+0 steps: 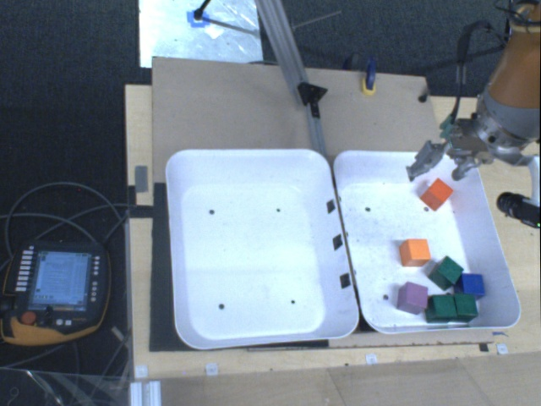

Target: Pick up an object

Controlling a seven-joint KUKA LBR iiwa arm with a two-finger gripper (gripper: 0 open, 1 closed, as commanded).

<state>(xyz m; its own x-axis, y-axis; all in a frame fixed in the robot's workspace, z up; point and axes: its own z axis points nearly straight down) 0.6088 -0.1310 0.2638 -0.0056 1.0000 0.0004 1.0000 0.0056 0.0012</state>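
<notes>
A: Orange block [437,194], the one nearest the gripper [440,164] — small cube, bright orange with a redder shade on one face, sitting tilted so a corner points toward the far wall of the right bin [499,252].

B: Any long axis?

A: None to speak of; it's about as wide as it is tall, turned diamond-wise against the bin's edges.

B: And the jaws?

A: Spread apart, hanging just above and beyond the block, nothing between them.

B: Other pieces?

A: A second orange cube [414,252] lies mid-bin. Near the front right corner cluster a purple cube [412,297], a blue cube [471,284] and green blocks [450,307]. The left bin [182,227] sits beside it on the bench [228,100].
</notes>
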